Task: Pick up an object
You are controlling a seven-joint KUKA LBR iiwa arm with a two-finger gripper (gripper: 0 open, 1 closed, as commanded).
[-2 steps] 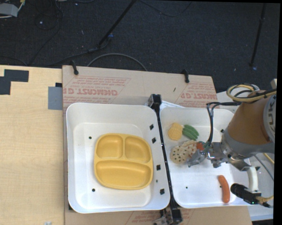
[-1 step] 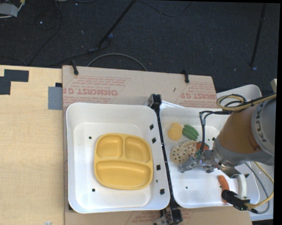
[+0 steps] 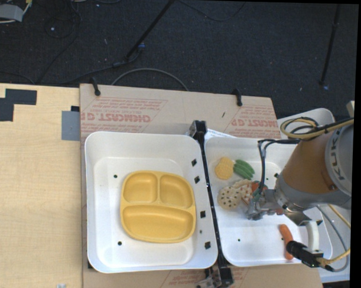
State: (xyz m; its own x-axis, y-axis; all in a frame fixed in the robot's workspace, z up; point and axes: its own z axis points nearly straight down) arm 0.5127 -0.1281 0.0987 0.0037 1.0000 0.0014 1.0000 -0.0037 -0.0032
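The right bin [image 3: 247,255] holds a yellow corn-like piece [image 3: 224,168], a green piece [image 3: 244,168] beside it, a tan perforated piece [image 3: 233,194] and an orange carrot-like piece [image 3: 286,237] near the front right. My gripper [image 3: 255,211] is low in this bin, right beside the tan piece's right edge. The arm's bulky orange wrist [image 3: 307,168] covers the bin's right part.
The left bin [image 3: 103,167] bears a yellow divided plate [image 3: 157,206]. A black divider [image 3: 205,200] runs between the two bins. Cables loop over the arm at the right. A wooden bench top lies to the left.
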